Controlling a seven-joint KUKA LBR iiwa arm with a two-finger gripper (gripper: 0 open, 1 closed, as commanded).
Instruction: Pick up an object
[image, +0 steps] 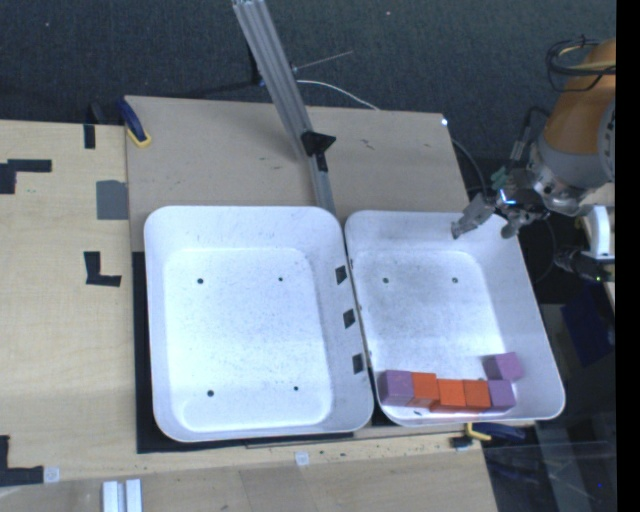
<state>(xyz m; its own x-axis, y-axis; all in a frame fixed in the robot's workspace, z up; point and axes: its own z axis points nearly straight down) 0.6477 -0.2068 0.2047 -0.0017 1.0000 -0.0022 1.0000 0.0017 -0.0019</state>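
Purple and orange blocks (450, 388) along right bin's (520, 270) near wall, gripper (487, 218) spread open, well apart at far rim

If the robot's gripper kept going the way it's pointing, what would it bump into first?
Probably the right bin. The gripper hangs over its far right corner, pointing down and leftward, so it would likely meet the bare white floor there, far from the blocks. Depth is hard to judge.

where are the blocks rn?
In the right bin, bunched along its near wall toward the right corner: the purple and orange blocks lie far from the gripper, which is over the bin's far right corner.
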